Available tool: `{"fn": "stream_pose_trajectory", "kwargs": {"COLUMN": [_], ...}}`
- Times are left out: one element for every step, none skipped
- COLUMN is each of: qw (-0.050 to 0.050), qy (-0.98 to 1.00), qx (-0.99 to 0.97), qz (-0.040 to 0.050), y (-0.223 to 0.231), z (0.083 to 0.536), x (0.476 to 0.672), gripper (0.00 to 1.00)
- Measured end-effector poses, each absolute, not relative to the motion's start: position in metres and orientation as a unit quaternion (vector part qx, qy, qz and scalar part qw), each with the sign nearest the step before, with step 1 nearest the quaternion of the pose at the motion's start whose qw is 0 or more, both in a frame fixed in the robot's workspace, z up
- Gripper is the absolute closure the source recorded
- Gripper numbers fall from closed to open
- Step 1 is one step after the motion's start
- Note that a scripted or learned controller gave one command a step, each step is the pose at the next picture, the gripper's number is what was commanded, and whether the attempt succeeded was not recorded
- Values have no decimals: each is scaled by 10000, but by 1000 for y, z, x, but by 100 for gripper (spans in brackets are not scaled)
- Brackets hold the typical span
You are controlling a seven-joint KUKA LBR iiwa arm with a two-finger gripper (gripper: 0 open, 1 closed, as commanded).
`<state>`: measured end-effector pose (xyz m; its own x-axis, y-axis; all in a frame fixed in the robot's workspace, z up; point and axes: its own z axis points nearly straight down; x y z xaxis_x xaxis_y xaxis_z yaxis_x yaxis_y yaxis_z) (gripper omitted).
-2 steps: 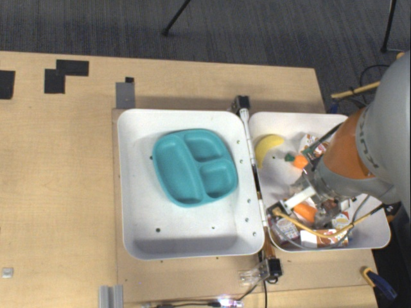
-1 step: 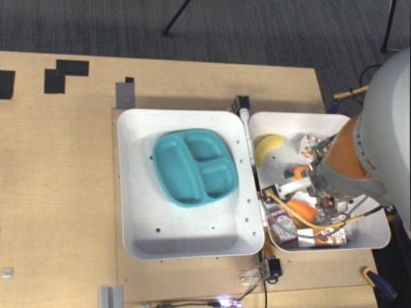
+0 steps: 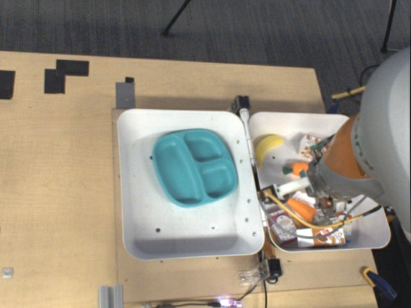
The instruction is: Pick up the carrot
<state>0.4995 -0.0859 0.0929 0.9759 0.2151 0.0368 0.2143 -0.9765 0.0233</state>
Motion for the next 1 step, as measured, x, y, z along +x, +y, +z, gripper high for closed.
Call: {"fn": "stream_pose_trajectory", "kwargs": {"qw": [86], "qy": [1061], "qx": [9941], "qz": [196], "y": [-86], "z": [93], "x": [500], "gripper": [0]}}
